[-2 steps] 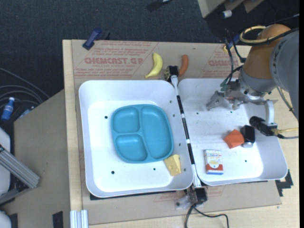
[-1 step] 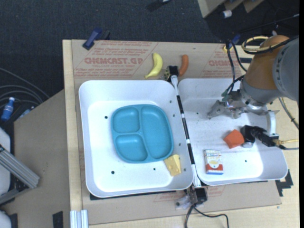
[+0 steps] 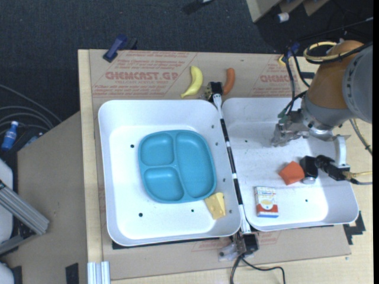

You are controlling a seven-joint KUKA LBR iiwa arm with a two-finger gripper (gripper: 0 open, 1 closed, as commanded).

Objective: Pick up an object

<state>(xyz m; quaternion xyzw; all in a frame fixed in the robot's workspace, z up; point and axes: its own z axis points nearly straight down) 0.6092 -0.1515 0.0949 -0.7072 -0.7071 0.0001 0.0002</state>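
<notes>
My gripper (image 3: 283,134) hangs low over the back part of the right bin (image 3: 254,158), above bare white floor. An orange block (image 3: 291,173) lies in that bin, a little in front of the gripper and apart from it. A small white and orange box (image 3: 266,201) lies flat near the bin's front edge. In the left bin (image 3: 118,158) sits a blue divided plate (image 3: 177,165), with a yellow cheese wedge (image 3: 216,205) at its front right corner.
A yellow banana (image 3: 193,81) and an orange sausage-shaped toy (image 3: 229,80) lie on the bench behind the bins. A blue clip (image 3: 114,49) sits at the bench's back left corner. A ridge (image 3: 228,152) divides the two bins.
</notes>
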